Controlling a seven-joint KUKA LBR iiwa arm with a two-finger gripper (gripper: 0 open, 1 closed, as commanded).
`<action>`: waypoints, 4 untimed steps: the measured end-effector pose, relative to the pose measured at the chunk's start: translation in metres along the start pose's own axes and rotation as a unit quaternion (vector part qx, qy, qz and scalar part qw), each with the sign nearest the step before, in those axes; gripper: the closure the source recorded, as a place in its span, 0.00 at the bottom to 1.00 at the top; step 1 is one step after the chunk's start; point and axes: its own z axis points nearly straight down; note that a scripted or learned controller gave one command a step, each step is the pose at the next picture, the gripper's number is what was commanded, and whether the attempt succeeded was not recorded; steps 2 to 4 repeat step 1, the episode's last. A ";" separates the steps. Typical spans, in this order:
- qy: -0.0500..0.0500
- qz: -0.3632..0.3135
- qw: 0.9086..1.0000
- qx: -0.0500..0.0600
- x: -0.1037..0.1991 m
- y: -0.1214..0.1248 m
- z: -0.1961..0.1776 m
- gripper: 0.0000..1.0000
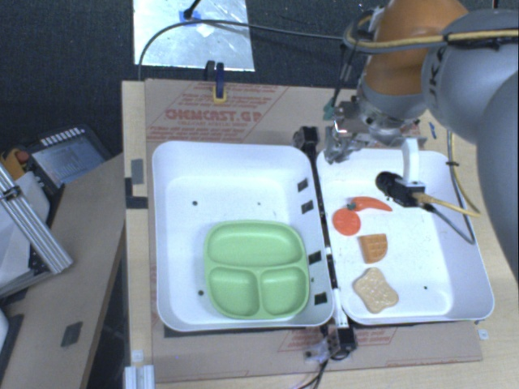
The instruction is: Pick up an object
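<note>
One tool (345, 146) hovers over far left corner of right bin (442, 258). Nothing seen in its grasp; released or clenched, cannot tell. Task barely begun: no object lifted, whole pick left.

Nearest candidate: red pepper (375, 204), on bin floor just nearer camera than tool, touching red round slice (347, 222). Pepper curved, long axis across bin, tapered tip toward right wall.

Further out: orange cracker (373, 248), tan biscuit (375, 290). Left bin (227, 168) holds green divided plate (255, 267).
</note>
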 end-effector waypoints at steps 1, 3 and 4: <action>0.000 0.001 1.000 0.000 0.052 -0.005 -0.006 1.00; 0.000 0.001 1.000 0.000 0.052 -0.005 -0.006 1.00; 0.000 0.001 1.000 0.000 0.052 -0.005 -0.006 1.00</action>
